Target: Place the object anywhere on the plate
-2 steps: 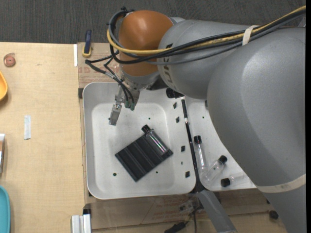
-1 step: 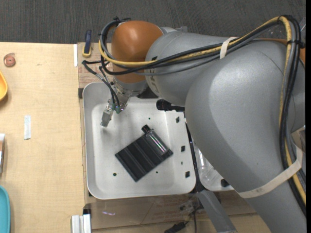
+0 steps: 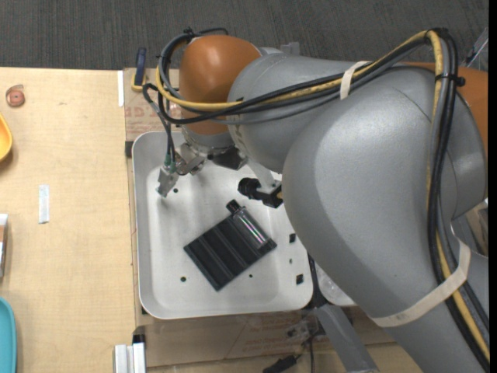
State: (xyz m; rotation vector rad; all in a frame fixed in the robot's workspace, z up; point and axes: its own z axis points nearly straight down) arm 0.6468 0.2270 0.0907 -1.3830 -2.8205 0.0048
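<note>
A single fixed camera sits above the bench, looking down at a slant. A white bin (image 3: 155,286) occupies the lower centre of the frame; the wooden bench top (image 3: 70,169) fills the left. The arm (image 3: 373,177), close to the lens, enters from the right.

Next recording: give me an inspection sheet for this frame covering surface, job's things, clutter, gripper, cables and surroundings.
Surface: white bin on a wooden bench.
Job's things: black ridged plate lies tilted in the bin; a small dark cylinder rests at its upper edge.
Clutter: small black object near the arm; white strip on the bench.
Gripper: gripper low over the bin's upper left; nothing seen between its fingers.
Cables: yellow and black cables run along the arm.
Surroundings: dark carpet beyond the bench.
</note>
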